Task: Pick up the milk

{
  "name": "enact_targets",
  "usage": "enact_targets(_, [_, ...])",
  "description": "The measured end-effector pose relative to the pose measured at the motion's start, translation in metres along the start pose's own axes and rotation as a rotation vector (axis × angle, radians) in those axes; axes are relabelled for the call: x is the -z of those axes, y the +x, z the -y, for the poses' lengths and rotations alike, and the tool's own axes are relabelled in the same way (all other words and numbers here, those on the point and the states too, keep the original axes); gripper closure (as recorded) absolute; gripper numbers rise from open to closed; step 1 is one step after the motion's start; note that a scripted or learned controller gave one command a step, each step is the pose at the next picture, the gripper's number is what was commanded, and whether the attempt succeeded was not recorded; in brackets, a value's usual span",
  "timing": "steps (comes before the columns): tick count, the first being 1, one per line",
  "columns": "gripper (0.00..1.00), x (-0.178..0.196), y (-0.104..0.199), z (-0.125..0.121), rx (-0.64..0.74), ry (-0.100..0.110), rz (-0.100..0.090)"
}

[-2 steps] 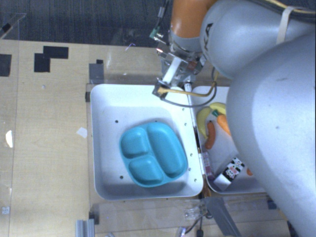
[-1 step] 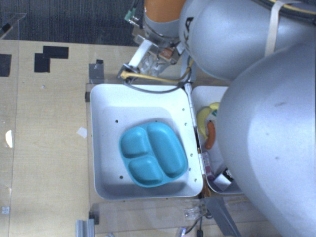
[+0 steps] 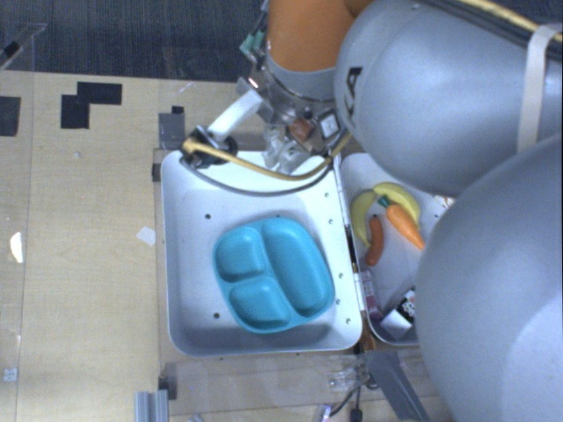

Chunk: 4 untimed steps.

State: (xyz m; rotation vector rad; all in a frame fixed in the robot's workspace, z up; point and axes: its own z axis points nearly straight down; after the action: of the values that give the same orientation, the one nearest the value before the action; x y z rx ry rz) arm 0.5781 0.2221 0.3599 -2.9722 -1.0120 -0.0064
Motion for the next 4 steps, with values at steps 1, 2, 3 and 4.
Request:
enact_targets(1, [1.00, -0.037, -0.055, 0.057, -0.412, -0.001, 0.001])
enact_targets(2, [1.00, -0.038, -0.102, 0.009, -0.428, -0.002, 0.002])
enact_targets(3, [1.00, -0.027, -0.101, 0.008, -0.427, -0.003, 0.000])
enact_targets(4, [1.00, -0.017, -0.100, 0.008, -0.425, -0.004, -0.003])
